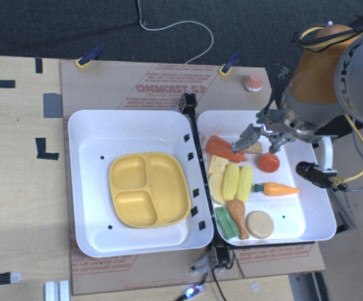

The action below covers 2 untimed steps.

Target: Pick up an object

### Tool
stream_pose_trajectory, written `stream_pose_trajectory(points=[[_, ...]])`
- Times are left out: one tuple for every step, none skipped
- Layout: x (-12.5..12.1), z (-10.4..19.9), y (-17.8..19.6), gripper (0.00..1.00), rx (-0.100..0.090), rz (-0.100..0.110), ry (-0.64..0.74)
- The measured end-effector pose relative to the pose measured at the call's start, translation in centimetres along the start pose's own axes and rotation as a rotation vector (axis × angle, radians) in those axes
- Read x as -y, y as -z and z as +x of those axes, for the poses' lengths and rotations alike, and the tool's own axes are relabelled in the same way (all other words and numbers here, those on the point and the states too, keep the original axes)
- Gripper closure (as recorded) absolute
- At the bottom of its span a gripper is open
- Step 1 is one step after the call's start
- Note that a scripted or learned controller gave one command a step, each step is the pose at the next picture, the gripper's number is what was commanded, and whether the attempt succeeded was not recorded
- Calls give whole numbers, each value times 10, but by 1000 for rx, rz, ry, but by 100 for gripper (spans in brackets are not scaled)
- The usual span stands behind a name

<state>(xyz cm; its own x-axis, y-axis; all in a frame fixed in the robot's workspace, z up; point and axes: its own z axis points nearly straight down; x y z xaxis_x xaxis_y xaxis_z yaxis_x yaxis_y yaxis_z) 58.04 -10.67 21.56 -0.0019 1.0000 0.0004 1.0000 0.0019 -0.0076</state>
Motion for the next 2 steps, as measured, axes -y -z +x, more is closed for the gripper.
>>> stream_pose_trajectory(points=[[-1, 7, -46, 0, 0, -1, 0], [1, -2, -104, 0, 0, 0, -1]])
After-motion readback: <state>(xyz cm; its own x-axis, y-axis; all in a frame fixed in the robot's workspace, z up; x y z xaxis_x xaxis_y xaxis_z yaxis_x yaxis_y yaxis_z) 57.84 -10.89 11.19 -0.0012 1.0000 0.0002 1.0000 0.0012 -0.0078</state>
